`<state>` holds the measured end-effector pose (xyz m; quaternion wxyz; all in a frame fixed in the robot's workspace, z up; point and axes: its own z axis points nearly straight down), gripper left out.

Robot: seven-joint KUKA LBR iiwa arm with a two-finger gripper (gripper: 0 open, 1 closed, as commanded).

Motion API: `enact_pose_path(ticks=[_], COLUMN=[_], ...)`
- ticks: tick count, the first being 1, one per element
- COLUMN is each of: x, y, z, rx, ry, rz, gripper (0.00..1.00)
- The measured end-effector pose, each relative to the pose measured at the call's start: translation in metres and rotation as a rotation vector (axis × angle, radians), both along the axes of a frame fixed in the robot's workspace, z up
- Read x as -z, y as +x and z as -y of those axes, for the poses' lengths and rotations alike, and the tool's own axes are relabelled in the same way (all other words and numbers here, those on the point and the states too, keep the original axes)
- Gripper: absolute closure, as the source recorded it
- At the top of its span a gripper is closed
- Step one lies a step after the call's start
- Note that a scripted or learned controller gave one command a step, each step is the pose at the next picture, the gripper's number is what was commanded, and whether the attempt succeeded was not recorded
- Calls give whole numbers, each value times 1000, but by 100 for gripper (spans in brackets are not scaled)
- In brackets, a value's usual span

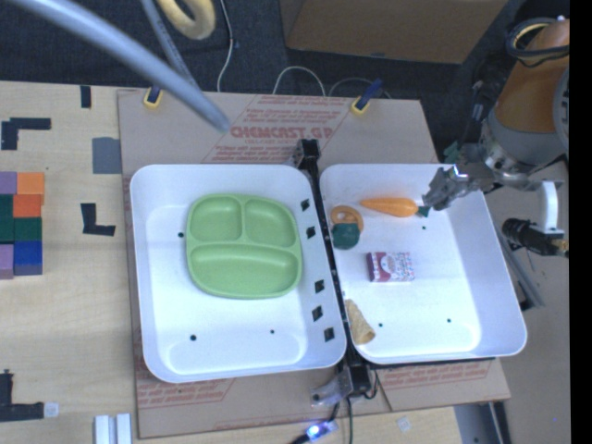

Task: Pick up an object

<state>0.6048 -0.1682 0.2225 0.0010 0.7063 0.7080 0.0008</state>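
Note:
The right bin (481,276) holds an orange carrot (388,207) near its far edge, a small dark green round piece (345,237) with an orange ring (346,215) just behind it, a red and white packet (390,266) in the middle, and a tan cone (358,323) at the near left corner. My gripper (438,195) hangs over the far right part of that bin, its tip just right of the carrot's end. Nothing shows between its fingers.
The left bin (157,331) holds a green divided plate (245,246). A black divider (317,248) runs between the bins. Coloured blocks (22,225) sit on the bench at far left. A cardboard box (398,12) stands behind the bins.

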Motion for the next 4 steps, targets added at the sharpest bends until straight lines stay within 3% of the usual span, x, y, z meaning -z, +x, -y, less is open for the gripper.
enact_pose_path(ticks=[3,4], x=[-10,0], y=[46,52], z=[-167,-230], rx=[-4,-5], ry=[2,1], rz=[-3,-4], gripper=[100,100])
